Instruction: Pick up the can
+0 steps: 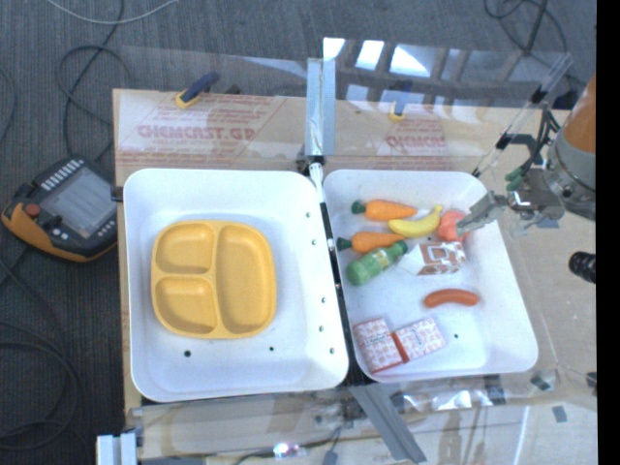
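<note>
can (443, 257) in r bin (504, 342), betw banana (415, 224) & sausage (451, 298) | gripper (472, 218) near, just up-right of can, apart | next move prob down-left | can lies on side, axis approx l-r | claw open/closed: can't tell

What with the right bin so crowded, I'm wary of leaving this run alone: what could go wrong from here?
1. The gripper is beside a reddish item and the banana, not over the can, so it may grab the wrong thing.
2. The can lies close to the green bottle; a descent could nudge both.
3. The can seems to lie on its side, so it might roll away.
</note>
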{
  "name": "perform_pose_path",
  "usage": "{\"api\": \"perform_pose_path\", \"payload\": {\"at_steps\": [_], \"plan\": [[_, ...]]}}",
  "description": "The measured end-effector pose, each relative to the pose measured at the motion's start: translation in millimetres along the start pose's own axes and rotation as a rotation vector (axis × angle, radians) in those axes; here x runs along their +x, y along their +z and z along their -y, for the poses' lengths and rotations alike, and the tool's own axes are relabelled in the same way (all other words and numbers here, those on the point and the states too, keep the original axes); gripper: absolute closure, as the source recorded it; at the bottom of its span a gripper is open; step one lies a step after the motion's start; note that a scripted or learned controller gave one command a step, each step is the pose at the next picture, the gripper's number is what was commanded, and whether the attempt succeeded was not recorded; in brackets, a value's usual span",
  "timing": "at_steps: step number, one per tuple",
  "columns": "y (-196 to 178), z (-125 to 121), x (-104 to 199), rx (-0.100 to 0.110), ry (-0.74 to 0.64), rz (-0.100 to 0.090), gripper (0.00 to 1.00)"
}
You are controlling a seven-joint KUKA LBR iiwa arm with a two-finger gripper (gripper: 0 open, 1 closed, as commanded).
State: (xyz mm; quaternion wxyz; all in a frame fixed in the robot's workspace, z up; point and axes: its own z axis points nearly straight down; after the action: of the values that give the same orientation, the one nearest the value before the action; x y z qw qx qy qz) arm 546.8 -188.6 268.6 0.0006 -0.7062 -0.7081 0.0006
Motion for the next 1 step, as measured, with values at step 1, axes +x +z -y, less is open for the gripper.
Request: {"api": "perform_pose_path", "payload": {"at_steps": [1], "plan": [[133.3, -34.5, -14.5, -0.001, -0.058, 0.001, 0.00]]}}
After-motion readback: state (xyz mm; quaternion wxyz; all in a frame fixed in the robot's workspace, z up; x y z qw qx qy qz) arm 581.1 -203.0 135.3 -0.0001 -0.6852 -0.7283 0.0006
